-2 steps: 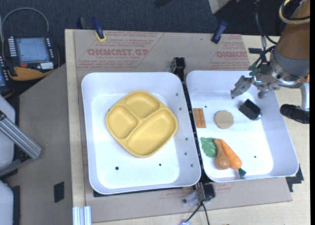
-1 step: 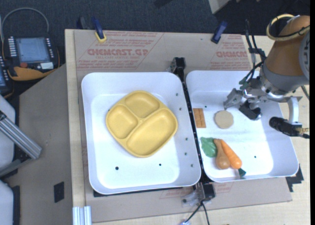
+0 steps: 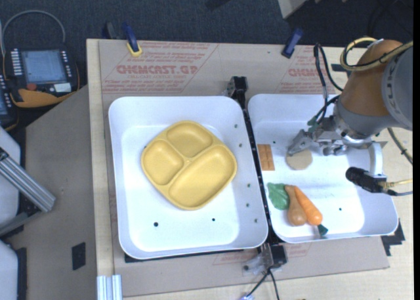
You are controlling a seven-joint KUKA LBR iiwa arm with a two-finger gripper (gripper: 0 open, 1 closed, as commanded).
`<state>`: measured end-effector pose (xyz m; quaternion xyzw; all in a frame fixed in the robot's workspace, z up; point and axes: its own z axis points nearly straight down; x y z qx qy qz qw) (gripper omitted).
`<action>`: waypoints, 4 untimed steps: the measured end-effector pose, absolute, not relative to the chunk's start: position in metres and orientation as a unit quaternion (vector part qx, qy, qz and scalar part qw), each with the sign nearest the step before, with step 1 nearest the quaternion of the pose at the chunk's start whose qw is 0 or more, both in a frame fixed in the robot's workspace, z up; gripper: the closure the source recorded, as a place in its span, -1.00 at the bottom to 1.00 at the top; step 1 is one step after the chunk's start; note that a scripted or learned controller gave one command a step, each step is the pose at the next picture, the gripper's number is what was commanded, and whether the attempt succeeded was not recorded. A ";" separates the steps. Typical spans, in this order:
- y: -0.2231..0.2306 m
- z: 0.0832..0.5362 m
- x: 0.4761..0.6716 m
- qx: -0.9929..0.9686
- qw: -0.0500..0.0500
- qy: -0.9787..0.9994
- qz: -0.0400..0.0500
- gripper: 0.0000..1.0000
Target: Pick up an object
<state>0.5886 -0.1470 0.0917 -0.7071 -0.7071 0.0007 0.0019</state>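
Nothing is seen lifted yet: the gripper [image 3: 303, 145] is lowered onto a tan disc [image 3: 299, 160] just below it, its grasp undeterminable, with a carrot [image 3: 303, 205] lying further below.

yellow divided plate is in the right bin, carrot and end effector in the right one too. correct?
Not quite. The camera view shows the yellow divided plate in the left bin, not the right. The carrot and end effector are in the right bin, as you said.
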 end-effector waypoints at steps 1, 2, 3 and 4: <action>-0.147 0.105 0.590 -0.707 -0.001 -0.707 0.000 1.00; -0.154 0.150 0.588 -0.707 -0.002 -0.707 -0.001 1.00; -0.152 0.196 0.596 -0.707 -0.002 -0.708 -0.001 1.00; -0.152 0.249 0.597 -0.707 -0.003 -0.708 -0.001 1.00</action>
